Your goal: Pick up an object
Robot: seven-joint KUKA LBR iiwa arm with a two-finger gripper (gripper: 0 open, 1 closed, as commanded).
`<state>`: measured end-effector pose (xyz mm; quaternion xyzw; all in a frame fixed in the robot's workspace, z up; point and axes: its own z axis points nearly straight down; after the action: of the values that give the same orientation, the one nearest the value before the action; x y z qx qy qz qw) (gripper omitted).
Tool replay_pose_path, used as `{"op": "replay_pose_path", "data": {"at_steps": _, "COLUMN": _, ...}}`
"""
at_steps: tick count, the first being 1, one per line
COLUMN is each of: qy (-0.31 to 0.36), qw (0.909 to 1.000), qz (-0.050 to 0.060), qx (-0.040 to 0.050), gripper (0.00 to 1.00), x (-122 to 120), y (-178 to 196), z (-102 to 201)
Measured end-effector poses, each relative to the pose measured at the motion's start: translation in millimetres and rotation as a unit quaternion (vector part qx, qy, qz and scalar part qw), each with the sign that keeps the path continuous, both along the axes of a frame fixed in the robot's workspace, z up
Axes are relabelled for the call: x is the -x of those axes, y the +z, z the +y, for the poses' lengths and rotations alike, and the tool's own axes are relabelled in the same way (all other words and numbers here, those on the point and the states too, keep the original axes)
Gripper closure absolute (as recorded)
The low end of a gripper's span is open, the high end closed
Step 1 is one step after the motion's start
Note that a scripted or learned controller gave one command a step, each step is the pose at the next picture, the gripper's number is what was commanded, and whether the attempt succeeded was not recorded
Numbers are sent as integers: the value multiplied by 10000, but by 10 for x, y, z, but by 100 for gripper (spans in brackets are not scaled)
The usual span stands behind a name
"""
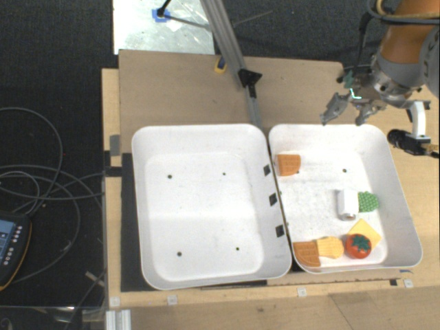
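While my tool (346,111) hangs above the far rim of the right bin (395,184), its two grey fingers stand apart with nothing between them. My arm (405,26) comes in from the right, orange and rounded above a grey wrist.

Both bins are shallow white trays with rounded corners and a faintly speckled floor; the left bin (199,205) shows four small dark dots. They sit side by side on a flat tan tabletop (295,88), joined by small black clips (272,199) along the shared edge.

All the things to pick lie in the right bin. Far left in it is an orange waffle (289,164), squarish with a gridded face. Toward the right sits a small white cylinder (346,203) with a green knobbly piece (368,201) just beside it. At the near edge a second orange gridded piece (307,253) touches a yellow ridged piece (331,247). Right of these a red tomato (357,247), round and shiny, rests against a yellow wedge (366,231).

A grey metal pole (227,33) slants across the far side of the tabletop. Black cables (41,170) curl over dark carpet to the left.
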<state>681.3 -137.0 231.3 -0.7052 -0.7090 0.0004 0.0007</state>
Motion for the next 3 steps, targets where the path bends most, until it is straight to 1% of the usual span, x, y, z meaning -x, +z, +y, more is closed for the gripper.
{"op": "replay_pose_path", "data": {"at_steps": 1, "qy": 9, "qw": 10000, "qz": -20, "qx": 10, "gripper": 0, "x": -8, "y": 27, "z": -1}}
{"op": "replay_pose_path", "data": {"at_steps": 2, "qy": -1, "qw": 10000, "qz": -2, "qx": 6, "gripper": 0, "x": -5, "y": -383, "z": 4}}
{"op": "replay_pose_path", "data": {"at_steps": 3, "qy": 0, "qw": 10000, "qz": 8, "qx": 4, "gripper": 0, "x": -48, "y": -986, "z": -36}}
